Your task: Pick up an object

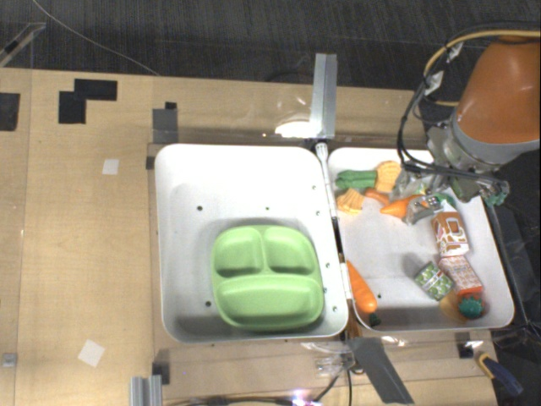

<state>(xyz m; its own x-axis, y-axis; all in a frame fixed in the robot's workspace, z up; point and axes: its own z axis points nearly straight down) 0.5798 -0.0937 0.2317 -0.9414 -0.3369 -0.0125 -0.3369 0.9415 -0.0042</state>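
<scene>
- The pick is looking not yet done: every item is lying in the right-hand shallow white bin (pixel 499 307), nothing lifted clear.
- The grey arm with its orange band (pixel 500 91) is reaching in at the upper right of the frame, with the tool (pixel 420 203) sitting low over the bin's upper part.
- Its opening is hard to read; I cannot tell whether it is grasping anything.
- It is hovering just beside the small orange carrot-shaped toy (pixel 394 208), possibly touching it.
- The green divided plastic plate (pixel 266 276) is resting in the left white bin (pixel 182 184).
</scene>
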